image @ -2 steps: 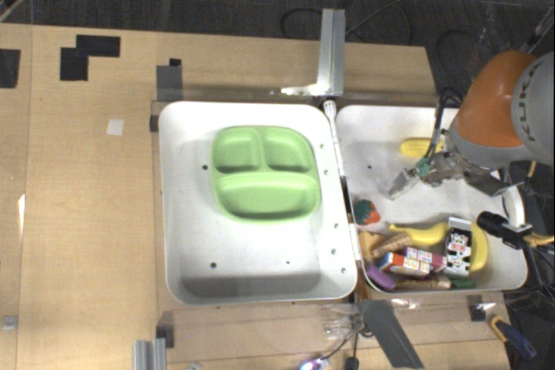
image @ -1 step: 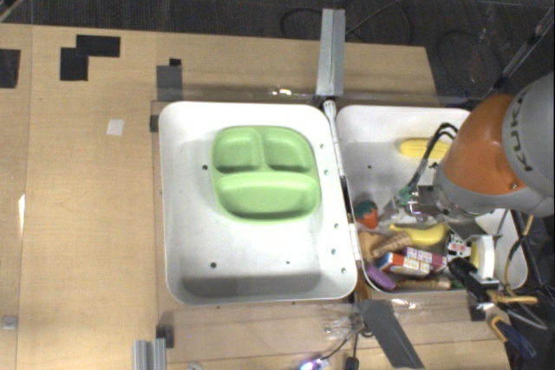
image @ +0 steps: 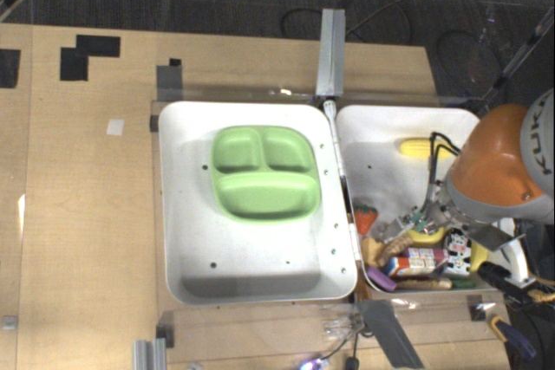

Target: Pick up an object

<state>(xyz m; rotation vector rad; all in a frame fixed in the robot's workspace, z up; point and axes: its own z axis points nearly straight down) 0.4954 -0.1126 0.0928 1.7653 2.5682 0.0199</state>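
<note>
The wooden counter (image: 87, 212) carried two shallow white bins side by side. The left white bin (image: 186, 273) held a light green plastic divided plate (image: 263, 172), lying flat near the bin's middle with its two small compartments toward the far edge and its one wide compartment toward the near edge.

The right white bin (image: 373, 139) held a crowd of small things heaped in its near part. Against the wall shared with the left bin lay a small orange-and-green carrot-like toy (image: 365, 213), with a tan rounded piece (image: 373, 251) nearer the camera and a purple curved item (image: 380, 280) at the bin's near edge. A red-and-white printed box (image: 423, 259) lay in the heap with its long axis running roughly left to right, beside a black-and-white patterned item (image: 457, 253). A brown stick-like piece (image: 425, 281) lay along the near edge, parallel to the box. Well apart from the heap, toward the far side of that bin, a yellow corn-shaped toy (image: 414, 149) lay with its long axis left to right.

The grey arm with its orange band (image: 490, 165) reached in from the right and hid much of the bin's right half. The gripper (image: 423, 223) was low over the heap, just beyond the printed box; whether it was apart or together could not be told, as clutter and cables masked it.
</note>
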